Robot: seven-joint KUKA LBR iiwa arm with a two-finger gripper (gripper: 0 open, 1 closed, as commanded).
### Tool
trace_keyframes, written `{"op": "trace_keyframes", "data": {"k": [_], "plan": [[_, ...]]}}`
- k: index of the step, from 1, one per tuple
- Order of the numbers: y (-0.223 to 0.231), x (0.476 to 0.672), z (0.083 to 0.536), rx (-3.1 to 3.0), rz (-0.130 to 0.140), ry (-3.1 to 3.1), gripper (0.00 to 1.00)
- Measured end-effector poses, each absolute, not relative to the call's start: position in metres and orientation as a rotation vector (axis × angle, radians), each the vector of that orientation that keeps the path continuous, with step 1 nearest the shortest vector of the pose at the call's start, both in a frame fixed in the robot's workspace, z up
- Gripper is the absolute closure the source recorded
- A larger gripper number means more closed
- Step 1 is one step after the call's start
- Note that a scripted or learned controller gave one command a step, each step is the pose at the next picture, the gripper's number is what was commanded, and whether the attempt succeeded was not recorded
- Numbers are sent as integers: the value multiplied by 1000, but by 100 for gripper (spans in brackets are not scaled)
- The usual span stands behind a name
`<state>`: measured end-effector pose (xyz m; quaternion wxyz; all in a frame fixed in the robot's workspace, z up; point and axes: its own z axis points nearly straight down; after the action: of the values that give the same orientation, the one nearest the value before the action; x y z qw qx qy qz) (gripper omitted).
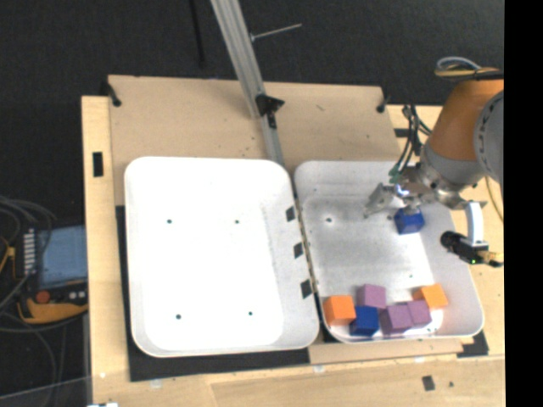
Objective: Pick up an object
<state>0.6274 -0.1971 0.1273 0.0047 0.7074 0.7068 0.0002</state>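
A tan worktop is seen from above, and two shallow white bins are carried on it side by side. All places below are given relative to the right bin, the one nearer the arm. The left bin lies directly beside it, their inner rims almost touching along a row of dark clips.

The arm enters over the right bin's far right corner, its orange band above the grey wrist, which is bent down toward the bin floor. The hand is found low over the far half of the right bin. Whether it is open or closed cannot be told, because the parts are small and blurred.

A blue block sits just below the hand in the picture, toward the bin's right wall and apart from the other pieces. It is judged to be either touched by the hand or lying just beside it; whether it is actually gripped or lifted cannot be told, so the pick cannot be counted as done.

Along the near wall of the right bin a cluster is gathered: an orange block, a second blue block, three purple blocks packed together, and a second orange block at the right end. These appear untouched, well apart from the hand.
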Motion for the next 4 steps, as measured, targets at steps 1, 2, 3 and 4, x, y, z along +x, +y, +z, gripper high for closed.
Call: {"op": "trace_keyframes", "data": {"k": [1, 2, 3, 4], "plan": [[-199, 632, 128, 2209, 15, 2204, 0], [-200, 633, 139, 2207, 17, 2198, 100], [-202, 634, 183, 2216, 4, 2220, 100], [-203, 638, 227, 2214, 5, 2219, 100]]}}
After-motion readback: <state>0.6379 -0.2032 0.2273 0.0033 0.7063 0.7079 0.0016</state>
